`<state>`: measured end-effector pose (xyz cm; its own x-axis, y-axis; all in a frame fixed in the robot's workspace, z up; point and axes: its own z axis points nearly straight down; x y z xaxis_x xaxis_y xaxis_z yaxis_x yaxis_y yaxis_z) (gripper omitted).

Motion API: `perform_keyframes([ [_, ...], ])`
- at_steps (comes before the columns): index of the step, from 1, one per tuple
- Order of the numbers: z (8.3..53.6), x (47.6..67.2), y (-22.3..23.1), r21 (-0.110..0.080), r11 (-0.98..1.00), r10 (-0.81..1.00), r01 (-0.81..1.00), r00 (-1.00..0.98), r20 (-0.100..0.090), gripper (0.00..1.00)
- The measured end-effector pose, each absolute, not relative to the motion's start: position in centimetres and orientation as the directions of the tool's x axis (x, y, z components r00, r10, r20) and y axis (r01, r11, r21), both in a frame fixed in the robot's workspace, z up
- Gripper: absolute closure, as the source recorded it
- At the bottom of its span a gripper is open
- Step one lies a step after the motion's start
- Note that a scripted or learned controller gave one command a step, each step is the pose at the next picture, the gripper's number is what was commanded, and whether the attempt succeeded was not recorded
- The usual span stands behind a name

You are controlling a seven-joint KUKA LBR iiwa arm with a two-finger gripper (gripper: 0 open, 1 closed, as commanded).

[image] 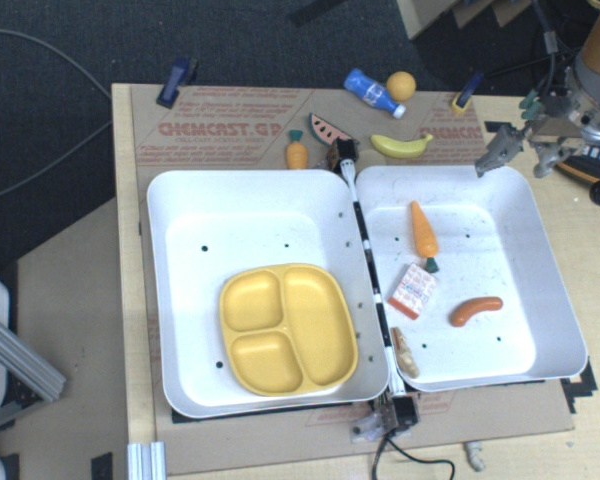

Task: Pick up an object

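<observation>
Two spread fingers (521,153) hang empty above the right bin's (540,268) far corner.

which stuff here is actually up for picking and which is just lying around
For the job:
carrot, sausage and small carton in the right bin; the tool above its far edge.

Lying about:
yellow tray in the left bin; banana, bottle, orange behind.

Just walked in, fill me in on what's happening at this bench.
A robot arm is set to pick up an object. Its gripper hangs open over the far right corner of the right bin, holding nothing. In that bin lie a carrot, a small carton and a sausage. The left bin holds a yellow divided tray.
</observation>
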<state>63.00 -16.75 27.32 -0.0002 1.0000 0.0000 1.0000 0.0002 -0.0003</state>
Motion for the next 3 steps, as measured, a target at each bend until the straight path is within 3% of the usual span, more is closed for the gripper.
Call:
perform_keyframes([
  [1,16.1,62.6,-9.8,-0.002,0.001,1.000,1.000,-0.001,0.001,0.00],
  [2,8.4,62.3,-12.6,-0.003,-0.001,1.000,1.000,0.001,0.001,0.00],
  [3,9.5,62.4,-12.6,0.001,-0.001,1.000,1.000,0.001,0.000,1.00],
])
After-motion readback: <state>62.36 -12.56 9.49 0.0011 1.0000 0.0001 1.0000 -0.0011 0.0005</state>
